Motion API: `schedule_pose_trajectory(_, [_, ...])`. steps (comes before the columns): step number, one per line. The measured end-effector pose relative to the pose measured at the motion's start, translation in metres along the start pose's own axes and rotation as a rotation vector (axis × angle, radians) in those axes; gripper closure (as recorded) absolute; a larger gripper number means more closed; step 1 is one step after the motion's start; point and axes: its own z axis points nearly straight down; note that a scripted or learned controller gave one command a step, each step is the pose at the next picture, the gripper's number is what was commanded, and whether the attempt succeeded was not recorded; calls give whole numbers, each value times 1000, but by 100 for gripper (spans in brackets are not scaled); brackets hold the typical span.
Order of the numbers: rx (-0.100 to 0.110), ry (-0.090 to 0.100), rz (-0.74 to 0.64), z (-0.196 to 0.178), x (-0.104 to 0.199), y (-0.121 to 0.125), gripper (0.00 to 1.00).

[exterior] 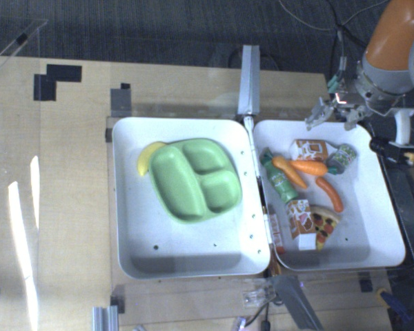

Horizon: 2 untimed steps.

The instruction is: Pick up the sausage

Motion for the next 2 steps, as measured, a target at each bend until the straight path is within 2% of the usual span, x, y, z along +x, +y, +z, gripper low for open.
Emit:
schedule_pose_trajectory(1, [-9, -3, -149, 106, -42, -6, 0])
schedule_pose_trajectory(2, [-27, 12, -175, 137, -50, -74, 0])
